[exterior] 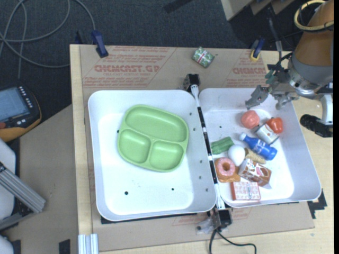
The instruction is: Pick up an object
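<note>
From the overhead camera, the gripper (269,97) hangs over the far right corner of the right bin (310,165), its two fingers (255,98) spread wide with nothing between them. The bin's far rim runs just behind the fingers, and its right wall lies close to their right; bare white floor opens to their left as far as the divider where the two bins meet.

Just in front of the fingers, toward the camera, sits a coral-pink round object (250,119), apart from the fingertips, with a red-and-white piece (272,126) beside it. Further forward lies a blue bottle (260,146) with a white cap, then a white egg (236,154), a green block (222,144), a pink-frosted donut (226,168), a brown-and-white carton (256,172) and a flat pink wafer box (245,191) near the front rim. These crowd together, touching or nearly so.

Far left of the fingers, the left bin (106,189) bears a green divided plate (153,137) with open floor around it.
</note>
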Motion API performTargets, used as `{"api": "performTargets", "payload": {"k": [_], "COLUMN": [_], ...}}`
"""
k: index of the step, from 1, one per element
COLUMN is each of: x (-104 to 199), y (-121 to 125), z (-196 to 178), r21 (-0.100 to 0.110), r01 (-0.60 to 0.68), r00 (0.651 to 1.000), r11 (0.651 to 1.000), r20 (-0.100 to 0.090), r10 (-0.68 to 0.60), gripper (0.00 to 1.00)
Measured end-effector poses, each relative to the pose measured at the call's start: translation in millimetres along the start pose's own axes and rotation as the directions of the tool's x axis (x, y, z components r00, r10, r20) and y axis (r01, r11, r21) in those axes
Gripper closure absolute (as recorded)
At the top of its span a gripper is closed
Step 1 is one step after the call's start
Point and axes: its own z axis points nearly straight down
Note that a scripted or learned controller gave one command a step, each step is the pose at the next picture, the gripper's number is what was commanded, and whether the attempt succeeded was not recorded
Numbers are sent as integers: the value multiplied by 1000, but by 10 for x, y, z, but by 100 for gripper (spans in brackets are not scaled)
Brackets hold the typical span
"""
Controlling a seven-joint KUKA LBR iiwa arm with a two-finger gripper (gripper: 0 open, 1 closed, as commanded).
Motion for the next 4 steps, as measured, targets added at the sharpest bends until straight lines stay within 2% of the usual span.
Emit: {"api": "performTargets", "payload": {"k": [1,2,3,4], "x": [51,92,91,91], "y": [417,277,285,284], "z": [1087,1130,1021,1024], "r21": [2,2,-1,-1], "r01": [2,0,0,0], "r00": [1000,1000,1000,1000], "r11": [1000,1000,1000,1000], "r20": [0,0,1,1], "r10": [-2,0,0,0], "gripper": [0,0,100,0]}}
